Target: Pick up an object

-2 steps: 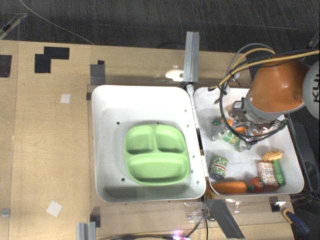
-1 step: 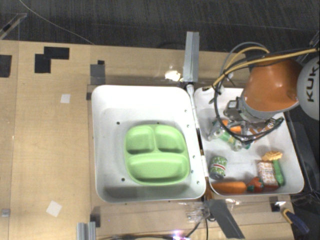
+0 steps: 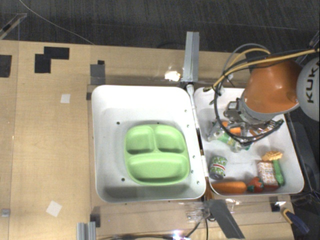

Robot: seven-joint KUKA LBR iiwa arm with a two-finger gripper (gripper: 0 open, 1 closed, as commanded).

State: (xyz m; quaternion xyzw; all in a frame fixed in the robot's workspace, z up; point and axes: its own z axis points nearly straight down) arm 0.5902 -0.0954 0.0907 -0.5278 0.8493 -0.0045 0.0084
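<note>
Arm (image 3: 272, 86) down in right bin (image 3: 298, 176), gripper (image 3: 235, 131) low amid small items near the bin's back-left; jaw state can't tell, wrist hides it. Nothing seen lifted, so pick looks not done yet. Candidates: carrot-like piece (image 3: 230, 187), small can (image 3: 217, 166), snack packet (image 3: 267, 172) along front. Left bin (image 3: 107, 101) holds green divided tray (image 3: 156, 153). Writing: "KU" on arm; item labels too small to read.
</note>
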